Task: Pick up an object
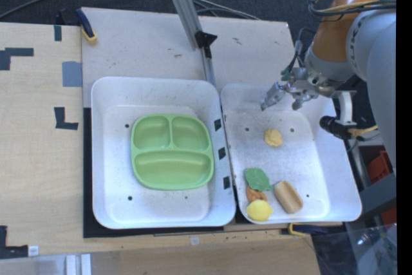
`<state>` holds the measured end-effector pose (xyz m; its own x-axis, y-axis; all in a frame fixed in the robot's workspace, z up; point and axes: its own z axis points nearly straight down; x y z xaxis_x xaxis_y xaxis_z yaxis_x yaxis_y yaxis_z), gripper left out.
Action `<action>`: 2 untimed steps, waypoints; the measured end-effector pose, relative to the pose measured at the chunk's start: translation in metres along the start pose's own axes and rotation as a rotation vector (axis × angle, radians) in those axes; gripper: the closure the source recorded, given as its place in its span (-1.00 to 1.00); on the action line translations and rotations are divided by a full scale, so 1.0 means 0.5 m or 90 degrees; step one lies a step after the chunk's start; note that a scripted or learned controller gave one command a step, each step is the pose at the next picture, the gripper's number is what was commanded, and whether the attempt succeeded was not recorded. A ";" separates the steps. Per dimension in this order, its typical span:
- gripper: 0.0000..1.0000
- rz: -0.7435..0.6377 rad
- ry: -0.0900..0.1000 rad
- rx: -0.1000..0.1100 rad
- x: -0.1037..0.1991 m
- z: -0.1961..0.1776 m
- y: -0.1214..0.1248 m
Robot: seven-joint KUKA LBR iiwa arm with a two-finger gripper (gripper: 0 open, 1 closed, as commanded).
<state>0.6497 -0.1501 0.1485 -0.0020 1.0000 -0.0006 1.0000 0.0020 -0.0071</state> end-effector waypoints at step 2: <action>1.00 -0.001 0.000 -0.003 0.003 0.081 0.001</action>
<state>0.6496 -0.1485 0.1078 -0.0042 1.0000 -0.0011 1.0000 0.0042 -0.0022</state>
